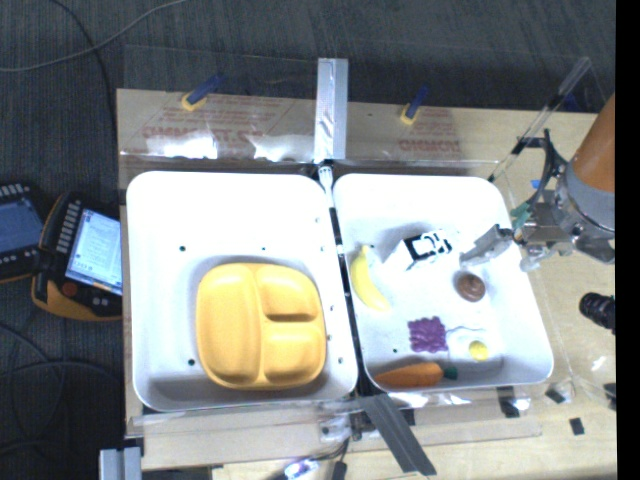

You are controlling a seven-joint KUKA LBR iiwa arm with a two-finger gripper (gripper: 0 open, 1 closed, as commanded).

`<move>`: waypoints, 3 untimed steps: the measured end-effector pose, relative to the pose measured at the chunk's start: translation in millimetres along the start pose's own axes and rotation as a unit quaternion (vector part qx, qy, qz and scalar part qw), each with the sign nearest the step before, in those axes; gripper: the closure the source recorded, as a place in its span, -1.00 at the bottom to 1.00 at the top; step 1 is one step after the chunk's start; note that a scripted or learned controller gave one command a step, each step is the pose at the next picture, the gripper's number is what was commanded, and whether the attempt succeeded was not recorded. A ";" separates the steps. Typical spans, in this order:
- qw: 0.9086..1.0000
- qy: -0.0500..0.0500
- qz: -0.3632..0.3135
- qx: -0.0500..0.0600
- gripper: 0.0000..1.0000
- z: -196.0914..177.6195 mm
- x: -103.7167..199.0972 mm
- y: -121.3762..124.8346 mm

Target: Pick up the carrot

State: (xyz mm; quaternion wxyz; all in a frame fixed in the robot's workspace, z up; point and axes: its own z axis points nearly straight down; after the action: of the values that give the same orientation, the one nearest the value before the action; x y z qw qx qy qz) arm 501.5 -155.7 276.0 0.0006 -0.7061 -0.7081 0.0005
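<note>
Wooden bench (150, 118), two white bins side by side. Left bin (160, 208) holds yellow divided tray (262, 323). Right bin (500, 218) holds banana (366, 280), purple grapes (427, 334), brown ball (470, 287), small lemon (478, 349). Carrot (410, 374) lies along near wall. Gripper (482, 248) at bin's right edge, well apart from carrot, above brown ball; jaw state cannot tell.

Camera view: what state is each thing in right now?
Carrot: lying flat by the right bin's near wall, not gripped.
Banana: lying against the right bin's left wall.
Grapes: resting loose.
Yellow tray: right side up in the left bin.
Gripper: over the right bin.
</note>
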 end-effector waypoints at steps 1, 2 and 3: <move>1.000 0.001 0.013 0.001 -1.00 133.1 25.3 -18.2; 0.997 0.001 -0.073 0.001 -1.00 166.4 -30.7 -18.0; 0.971 -0.006 -0.240 -0.009 -1.00 182.7 7.5 -11.8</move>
State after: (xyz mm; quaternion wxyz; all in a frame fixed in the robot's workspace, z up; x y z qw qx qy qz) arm 489.4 -148.1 93.3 -0.0094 -0.5151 -0.8571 -0.0020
